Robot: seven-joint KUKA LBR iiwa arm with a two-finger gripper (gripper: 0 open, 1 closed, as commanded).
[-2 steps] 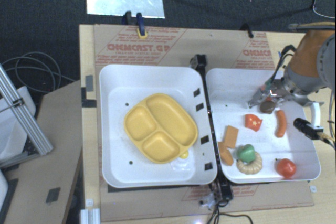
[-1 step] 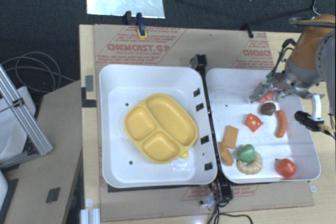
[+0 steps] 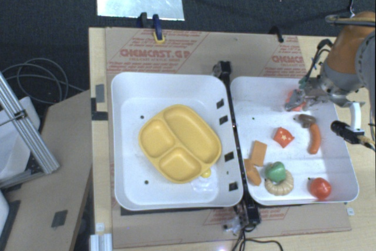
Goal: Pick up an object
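The right bin (image 3: 258, 86) holds several toy foods. My gripper (image 3: 303, 97) hangs low over that bin's far right corner, right above a small orange-red piece (image 3: 294, 105) that shows at its tip. Whether the piece is gripped I cannot tell. Just in front lie a brown piece (image 3: 305, 120) and an orange sausage (image 3: 315, 138). Toward the middle sits a red wedge (image 3: 284, 137). An orange block (image 3: 257, 153), a small carrot-like piece (image 3: 253, 174), a green pepper (image 3: 276, 171) on a beige ring (image 3: 279, 186) and a red tomato (image 3: 319, 187) line the near side.
The left bin (image 3: 126, 126) holds a yellow divided plate (image 3: 179, 142). A black divider with clips (image 3: 226, 120) runs between the two bins. A black part on the arm (image 3: 348, 131) sticks out over the right bin's right edge.
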